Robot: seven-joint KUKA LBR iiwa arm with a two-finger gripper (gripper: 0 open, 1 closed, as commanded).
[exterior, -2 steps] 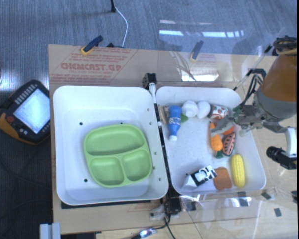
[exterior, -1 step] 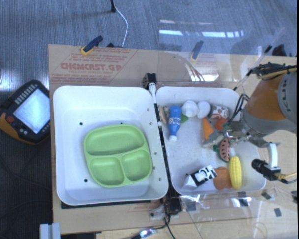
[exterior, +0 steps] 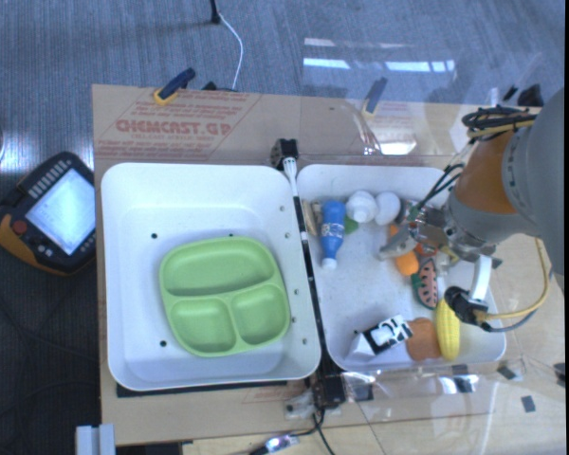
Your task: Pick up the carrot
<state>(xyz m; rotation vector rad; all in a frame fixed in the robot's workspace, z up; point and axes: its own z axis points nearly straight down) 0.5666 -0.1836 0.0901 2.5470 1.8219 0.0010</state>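
- Arm [exterior: 498,173] comes in from the right, over the right bin [exterior: 360,335]; gripper [exterior: 410,238] is low among the toys near the bin's middle-right.
- Carrot [exterior: 407,261]: small orange piece lying on the bin floor just under and beside the gripper tip. Looks to be touching or nearly touching the metal; can't separate them at this resolution.
- Gripper state: cannot tell. The tip is a grey blur against the clutter, so no call on width and no call on a hold.
- Progress, as a judgement: approach looks done, grasp not confirmed, lift not done. Carrot reads as resting on the bin floor, not raised.
- Left to do: close on the carrot, lift it clear of the bin.
- Clutter close by: watermelon slice [exterior: 426,283] just below the carrot, corn cob [exterior: 448,328] and an orange round toy [exterior: 421,339] toward the bin's near edge, black-and-white block [exterior: 387,334] beside them.
- Blue bottle [exterior: 333,227] and two white balls [exterior: 374,205] sit to the gripper's left, apart from the carrot.
- Risk: watermelon slice is close enough to get nudged or caught instead.
- Left bin [exterior: 133,254] holds a green divided plate [exterior: 225,294]; not involved.
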